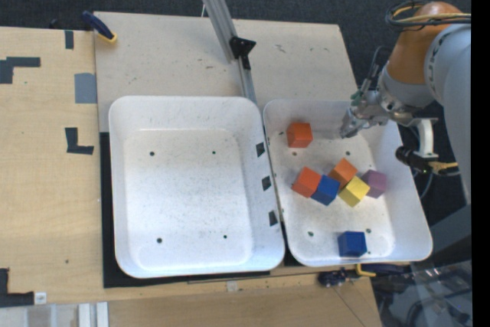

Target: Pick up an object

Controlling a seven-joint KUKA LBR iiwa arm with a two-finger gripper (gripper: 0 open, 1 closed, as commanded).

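Far left: pale wooden bench (pixel 46 165) with grey and dark tape marks; no readable writing or brand anywhere in view. Upper left, a blue-and-yellow clamp (pixel 99 27) at the board's corner. A grey metal rail (pixel 218 0) runs down from top centre to a black bracket (pixel 242 48) at the bins' upper junction.

Left bin (pixel 130 126): white, speckled, a few dark dots on its floor.

Right bin (pixel 406 233), contents left to right: orange cube (pixel 299 135) alone in the upper part; red-orange cube (pixel 307 182) touching a blue cube (pixel 325 190); another orange cube (pixel 344 170) just above; yellow cube (pixel 354 191) beside a purple cube (pixel 375 183); a second blue cube (pixel 352 243) apart, near the lower rim.

Gripper (pixel 352 125) at the right bin's upper right, tip low, well right of the lone orange cube. Nothing seen between its tips; cannot tell whether they are spread or closed. Orange band (pixel 417 50) and grey arm (pixel 459 73) at the right of the frame.
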